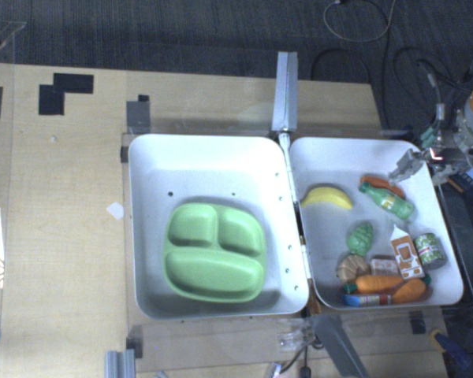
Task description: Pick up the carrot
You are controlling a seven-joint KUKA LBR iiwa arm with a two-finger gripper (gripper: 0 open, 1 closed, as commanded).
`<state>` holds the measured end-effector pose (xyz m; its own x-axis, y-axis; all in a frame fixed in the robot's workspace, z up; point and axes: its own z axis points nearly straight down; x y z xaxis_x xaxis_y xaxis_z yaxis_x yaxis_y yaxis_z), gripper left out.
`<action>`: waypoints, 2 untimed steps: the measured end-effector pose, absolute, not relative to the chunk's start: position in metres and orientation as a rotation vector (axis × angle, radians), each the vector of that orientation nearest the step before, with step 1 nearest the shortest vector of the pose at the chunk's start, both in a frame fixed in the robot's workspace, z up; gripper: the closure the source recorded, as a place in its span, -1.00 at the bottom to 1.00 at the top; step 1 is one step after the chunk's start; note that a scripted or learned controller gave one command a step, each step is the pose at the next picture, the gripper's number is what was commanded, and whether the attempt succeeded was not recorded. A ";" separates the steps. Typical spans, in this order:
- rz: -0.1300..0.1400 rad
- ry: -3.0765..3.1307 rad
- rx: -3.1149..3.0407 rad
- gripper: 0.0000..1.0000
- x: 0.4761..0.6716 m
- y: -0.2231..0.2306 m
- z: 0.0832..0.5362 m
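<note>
The carrot (396, 287) lies on its side along the near wall of the right bin (331, 157), orange and tapered, crowded in with neighbours. A marker (368, 298) runs just below it, a small carton (407, 257) stands just behind it, and a little can (429, 250) sits to the carton's right. It looks like a light plastic toy, stiff and smooth, so I'd expect it to be a touch slippery. The best hold, to my eye, is across the thick middle, squeezing front to back where it is broadest, though the marker and carton leave little room for fingers.

Now the pincer (410, 164): it hangs at the far right corner of that same bin, close to the green bottle (389, 203) and the red chilli (382, 186). Whether it's released or clenched, I can't tell from this angle; nothing is seen in its grip. The carrot is well apart from it, nearer the camera, across the bin's clutter. The banana (328, 198) lies off to the left, out of the way.
</note>
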<state>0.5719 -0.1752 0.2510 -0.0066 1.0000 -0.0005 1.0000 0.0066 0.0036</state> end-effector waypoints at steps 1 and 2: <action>0.003 2.492 1.910 -1.00 0.504 -0.100 0.102; 0.014 2.666 1.632 -1.00 0.493 -0.106 0.091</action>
